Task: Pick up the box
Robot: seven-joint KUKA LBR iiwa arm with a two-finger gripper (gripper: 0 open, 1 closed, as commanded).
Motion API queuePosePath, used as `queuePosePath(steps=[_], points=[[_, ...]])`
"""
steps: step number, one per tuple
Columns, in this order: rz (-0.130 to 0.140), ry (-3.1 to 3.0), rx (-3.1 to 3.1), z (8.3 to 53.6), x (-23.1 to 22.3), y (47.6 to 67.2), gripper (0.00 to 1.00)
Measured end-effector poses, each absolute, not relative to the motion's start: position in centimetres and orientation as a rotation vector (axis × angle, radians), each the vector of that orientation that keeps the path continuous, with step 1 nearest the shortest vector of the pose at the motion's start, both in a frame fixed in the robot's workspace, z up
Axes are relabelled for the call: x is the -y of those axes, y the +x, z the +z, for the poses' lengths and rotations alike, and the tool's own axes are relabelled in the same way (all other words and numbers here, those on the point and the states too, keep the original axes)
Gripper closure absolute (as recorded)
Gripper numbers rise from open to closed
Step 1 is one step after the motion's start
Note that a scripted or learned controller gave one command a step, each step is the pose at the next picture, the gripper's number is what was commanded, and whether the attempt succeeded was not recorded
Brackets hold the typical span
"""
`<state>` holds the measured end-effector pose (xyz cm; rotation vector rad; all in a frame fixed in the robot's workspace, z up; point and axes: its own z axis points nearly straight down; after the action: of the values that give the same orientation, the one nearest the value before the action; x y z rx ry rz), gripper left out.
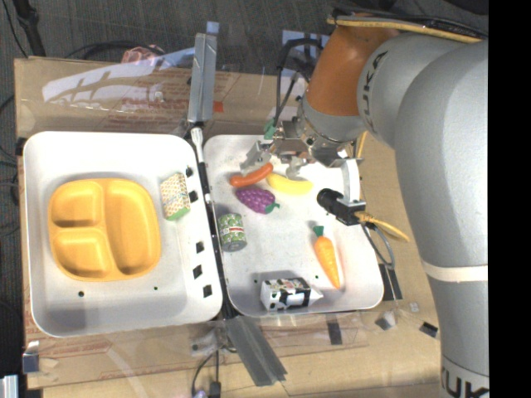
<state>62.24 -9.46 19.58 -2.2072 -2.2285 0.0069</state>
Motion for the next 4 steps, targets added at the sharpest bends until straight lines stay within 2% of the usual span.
queuePosePath(steps=[1, 2, 3, 4], points=[[0.005, -2.042, 2.382, 11.6, 12.7, 57.6, 0.00], [0.005, -2.067, 2.360, 9.1, 12.7, 65.2, 0.00], [0.003, -1.822, 2.555, 9.1, 10.1, 59.0, 0.00], [0.003, -2.056, 2.374, 9.2, 11.2, 65.7, 0.00]])
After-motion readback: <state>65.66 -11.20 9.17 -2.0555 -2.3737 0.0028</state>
